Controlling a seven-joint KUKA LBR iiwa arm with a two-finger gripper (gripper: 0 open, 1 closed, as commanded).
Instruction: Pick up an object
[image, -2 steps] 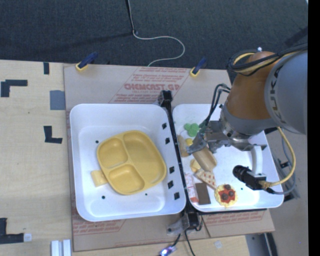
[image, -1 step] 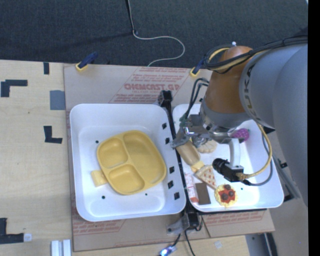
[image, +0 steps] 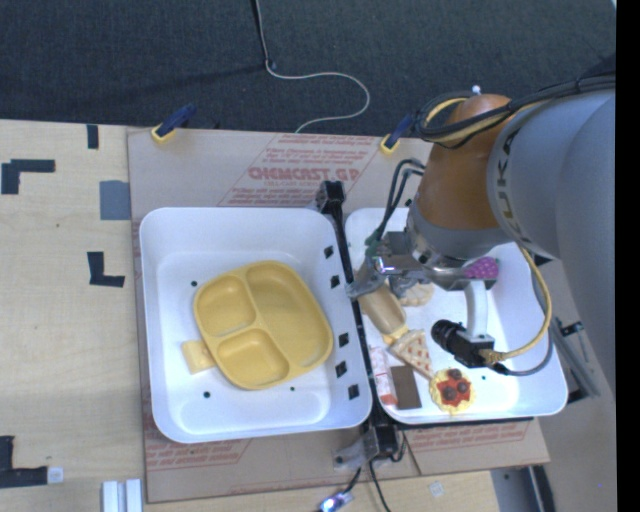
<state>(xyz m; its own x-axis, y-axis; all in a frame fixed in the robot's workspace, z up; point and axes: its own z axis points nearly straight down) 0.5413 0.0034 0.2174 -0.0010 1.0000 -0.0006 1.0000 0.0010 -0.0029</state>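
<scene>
The gripper (image: 385, 272) hangs low over the right bin (image: 545, 400), close to the wall between the two bins. It is right above a tan toy bread roll (image: 383, 310), but the arm hides whether it is gripping. A yellow plate (image: 262, 322) with three parts sits in the left bin (image: 170, 240).

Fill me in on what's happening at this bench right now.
A grey robot arm with an orange band reaches in from the right and hangs over the right bin, which holds a clutter of toy food: a pizza slice, a tan bread-like piece, a brown block and a round red-and-yellow piece. The gripper sits low near that bin's left wall, by the bread-like piece. The left bin holds a yellow divided plate.
</scene>
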